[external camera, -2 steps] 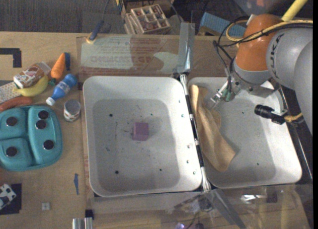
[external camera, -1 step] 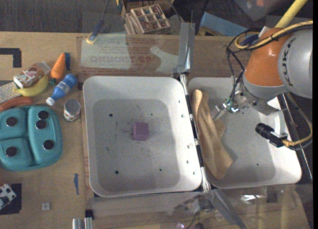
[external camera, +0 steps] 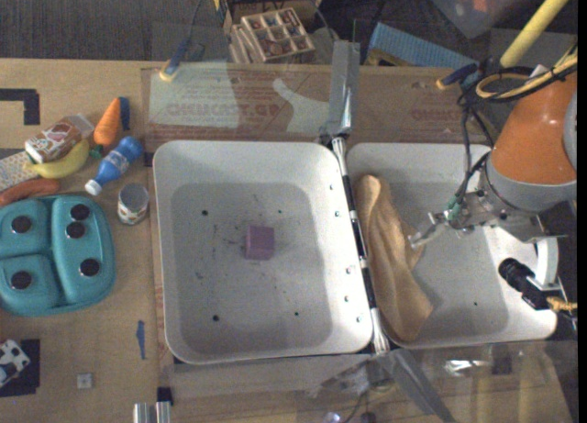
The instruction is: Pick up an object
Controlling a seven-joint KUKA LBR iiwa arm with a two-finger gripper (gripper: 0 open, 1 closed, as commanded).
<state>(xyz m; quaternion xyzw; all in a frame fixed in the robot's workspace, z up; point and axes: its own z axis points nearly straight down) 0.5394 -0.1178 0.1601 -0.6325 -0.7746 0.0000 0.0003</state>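
Note:
A small purple cube point(external camera: 259, 241) lies near the middle of the left white bin point(external camera: 183, 173). A long tan object shaped like a bread loaf point(external camera: 393, 261) lies along the left wall of the right white bin point(external camera: 477, 306). The grey arm with its orange band point(external camera: 541, 132) reaches in from the right over the right bin. My gripper point(external camera: 424, 231) points left and sits low, just right of the tan loaf's middle, close to it or touching its edge. Nothing is seen held in it.
Left of the bins on the bench lie a teal tray point(external camera: 50, 251), a small can point(external camera: 133, 203), a blue bottle point(external camera: 115, 164), a carrot point(external camera: 110, 121) and a banana point(external camera: 60, 162). Cables and a black fitting point(external camera: 523, 282) hang by the arm at the right.

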